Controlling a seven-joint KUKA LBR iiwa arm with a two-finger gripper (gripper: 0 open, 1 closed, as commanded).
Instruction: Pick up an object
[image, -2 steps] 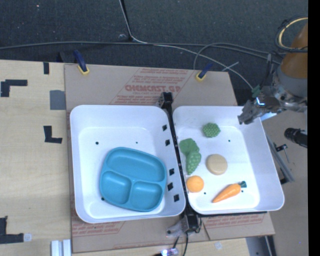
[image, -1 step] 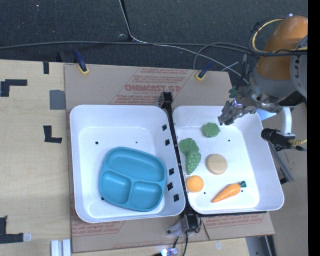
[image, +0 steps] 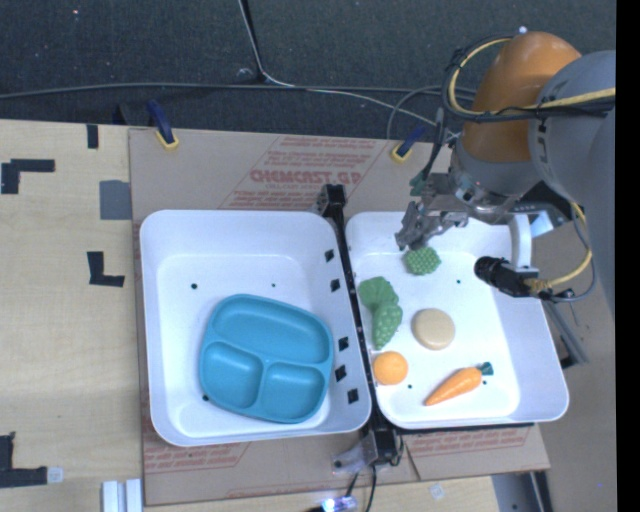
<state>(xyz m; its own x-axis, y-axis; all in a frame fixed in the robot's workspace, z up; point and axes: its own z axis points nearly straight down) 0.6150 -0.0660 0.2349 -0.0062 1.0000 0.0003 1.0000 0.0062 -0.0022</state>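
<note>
My gripper (image: 415, 236) hangs over the back of the right bin (image: 520, 405), just above and left of a small green broccoli floret (image: 423, 261). Nothing shows between its fingers. Further forward in that bin lie a larger green leafy vegetable (image: 381, 306), a beige round bun (image: 434, 328), an orange ball (image: 389, 368) and a carrot (image: 456, 384).
The left bin (image: 170, 240) holds a blue divided plate (image: 267, 357). A black divider (image: 342, 290) runs between the two bins. The arm's orange band (image: 515, 95) and grey body fill the upper right. Cables cross the dark backdrop behind the bench.
</note>
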